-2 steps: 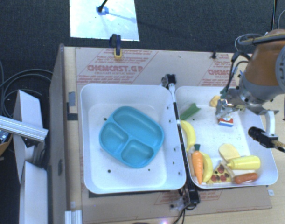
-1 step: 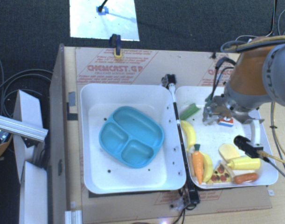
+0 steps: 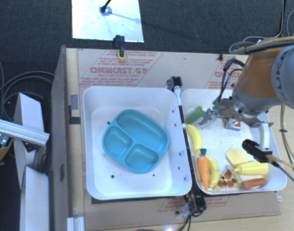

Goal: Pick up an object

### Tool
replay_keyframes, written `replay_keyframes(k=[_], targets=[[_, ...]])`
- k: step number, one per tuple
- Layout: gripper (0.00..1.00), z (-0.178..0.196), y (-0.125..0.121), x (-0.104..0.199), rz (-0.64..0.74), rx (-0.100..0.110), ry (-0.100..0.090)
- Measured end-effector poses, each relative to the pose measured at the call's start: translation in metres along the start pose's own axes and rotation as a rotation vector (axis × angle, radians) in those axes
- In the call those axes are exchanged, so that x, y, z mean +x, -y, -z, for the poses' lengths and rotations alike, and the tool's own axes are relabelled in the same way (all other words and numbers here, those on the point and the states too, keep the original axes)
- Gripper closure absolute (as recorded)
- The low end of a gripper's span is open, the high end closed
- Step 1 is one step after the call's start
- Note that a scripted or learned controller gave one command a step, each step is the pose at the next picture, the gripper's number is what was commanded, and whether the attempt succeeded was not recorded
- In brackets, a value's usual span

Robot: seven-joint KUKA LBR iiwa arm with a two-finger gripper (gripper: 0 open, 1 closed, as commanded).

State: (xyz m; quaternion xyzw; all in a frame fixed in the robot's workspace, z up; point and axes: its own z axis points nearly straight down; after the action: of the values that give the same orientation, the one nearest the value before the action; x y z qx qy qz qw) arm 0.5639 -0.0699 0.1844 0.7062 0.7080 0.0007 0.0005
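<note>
The right bin [image 3: 219, 143] holds toy food. A green piece [image 3: 195, 114] lies at its back left, with a banana [image 3: 195, 137] in front of it along the left wall. My gripper [image 3: 210, 118] hangs low just right of the green piece, above the bin floor, and I see nothing held in it. A small red, white and blue object [image 3: 233, 125] sits under the wrist to the gripper's right. A carrot [image 3: 203, 171], a pizza slice [image 3: 227, 178], a pale yellow slab [image 3: 236, 156], a yellow block [image 3: 252, 168] and a sausage [image 3: 252, 183] crowd the front.
The left bin [image 3: 98, 129] holds a blue divided plate [image 3: 135, 140]. A ridge [image 3: 183, 129] separates the two bins. Another yellow piece [image 3: 213, 172] lies beside the carrot. The grey and orange arm [image 3: 267, 71] comes in over the right bin's back right corner.
</note>
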Motion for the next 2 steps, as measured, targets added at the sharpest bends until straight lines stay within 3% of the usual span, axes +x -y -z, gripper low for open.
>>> replay_keyframes(k=[1, 2], targets=[[0.0, 0.021, -0.108, -0.089, -0.002, -0.014, 0.007], [0.0, -0.072, -0.061, -0.011, 0.006, 0.011, -0.004]])
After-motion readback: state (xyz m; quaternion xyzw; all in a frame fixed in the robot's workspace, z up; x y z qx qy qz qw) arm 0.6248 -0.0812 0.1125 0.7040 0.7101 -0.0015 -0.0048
